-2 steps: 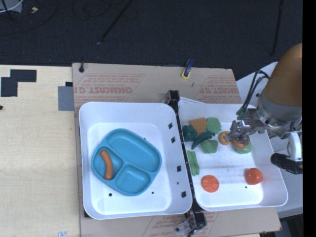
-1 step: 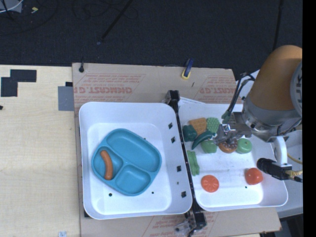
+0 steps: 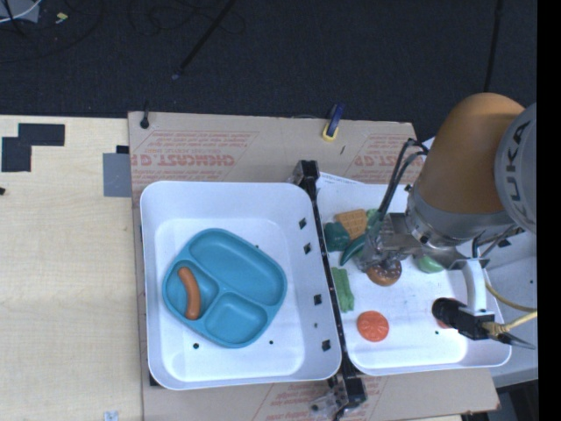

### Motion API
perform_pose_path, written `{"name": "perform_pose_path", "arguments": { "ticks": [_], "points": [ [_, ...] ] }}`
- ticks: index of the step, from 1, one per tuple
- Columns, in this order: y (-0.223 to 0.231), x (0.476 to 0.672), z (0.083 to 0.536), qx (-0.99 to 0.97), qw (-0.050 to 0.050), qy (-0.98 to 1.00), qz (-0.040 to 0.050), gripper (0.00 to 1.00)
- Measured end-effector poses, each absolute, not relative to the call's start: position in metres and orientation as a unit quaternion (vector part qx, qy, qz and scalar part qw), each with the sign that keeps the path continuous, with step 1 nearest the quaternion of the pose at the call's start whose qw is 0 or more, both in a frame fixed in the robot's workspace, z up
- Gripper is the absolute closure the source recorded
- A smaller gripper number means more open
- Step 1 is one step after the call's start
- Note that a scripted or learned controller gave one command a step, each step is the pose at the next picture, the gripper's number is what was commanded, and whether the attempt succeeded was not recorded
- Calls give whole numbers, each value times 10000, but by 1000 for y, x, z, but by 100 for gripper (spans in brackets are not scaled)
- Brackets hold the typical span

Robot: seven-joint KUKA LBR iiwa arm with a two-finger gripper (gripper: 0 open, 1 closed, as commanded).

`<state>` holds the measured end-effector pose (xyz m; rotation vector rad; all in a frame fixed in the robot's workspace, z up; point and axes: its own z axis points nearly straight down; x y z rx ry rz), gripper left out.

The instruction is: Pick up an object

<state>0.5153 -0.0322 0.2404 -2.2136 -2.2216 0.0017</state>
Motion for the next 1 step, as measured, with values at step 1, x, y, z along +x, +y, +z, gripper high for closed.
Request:
{"name": "perform_pose_path", "arguments": {
  "ticks": [1],
  "points": [
    [2, 500, 236, -7063, 25, -7079, 13, 100]
  ]
}}
